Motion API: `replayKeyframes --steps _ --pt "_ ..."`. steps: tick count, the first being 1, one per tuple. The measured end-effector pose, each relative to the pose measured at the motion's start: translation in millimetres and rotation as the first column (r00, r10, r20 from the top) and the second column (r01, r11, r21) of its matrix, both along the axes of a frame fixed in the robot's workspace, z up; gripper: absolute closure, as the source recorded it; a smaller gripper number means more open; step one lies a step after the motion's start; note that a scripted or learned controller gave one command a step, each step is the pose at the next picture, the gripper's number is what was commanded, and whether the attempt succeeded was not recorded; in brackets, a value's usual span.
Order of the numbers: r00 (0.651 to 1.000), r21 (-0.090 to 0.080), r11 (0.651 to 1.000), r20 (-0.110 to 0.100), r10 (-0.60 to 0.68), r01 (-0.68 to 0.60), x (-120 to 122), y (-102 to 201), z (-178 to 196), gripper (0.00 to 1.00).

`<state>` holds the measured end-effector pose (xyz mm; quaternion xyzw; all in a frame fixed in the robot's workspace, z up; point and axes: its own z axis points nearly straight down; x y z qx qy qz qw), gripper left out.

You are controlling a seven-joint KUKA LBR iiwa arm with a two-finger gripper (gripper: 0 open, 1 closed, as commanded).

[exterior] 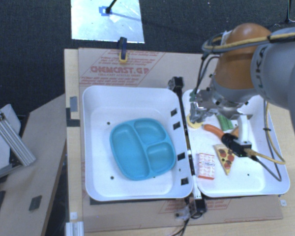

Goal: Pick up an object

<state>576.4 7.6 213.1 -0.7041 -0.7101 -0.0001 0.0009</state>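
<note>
Reading "CHEMCAST GP" on board (120, 69) — hand (196, 113) over right bin (270, 181), blue tray (140, 148) left.

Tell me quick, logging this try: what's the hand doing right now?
Hand: low over the right bin, above the toys; open or closed cannot be told.

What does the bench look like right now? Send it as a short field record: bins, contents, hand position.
left bin: holds a blue divided plate, lying flat near the middle
right bin: holds a toy pizza slice, a small red-and-white packet, a toy carrot, a green piece
hand: low over the right bin's upper left part, near the divider
hand contents: nothing seen between its fingers
arm: reaches in from the right, orange band above the wrist
</note>
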Motion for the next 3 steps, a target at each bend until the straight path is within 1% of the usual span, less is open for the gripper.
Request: replayKeyframes --steps 2,3 --pt "1.000 0.001 1.000 0.003 0.002 -0.002 -23 101 22 1.00" --pt "1.000 -0.001 1.000 0.003 -0.004 0.004 -22 98 22 0.00"
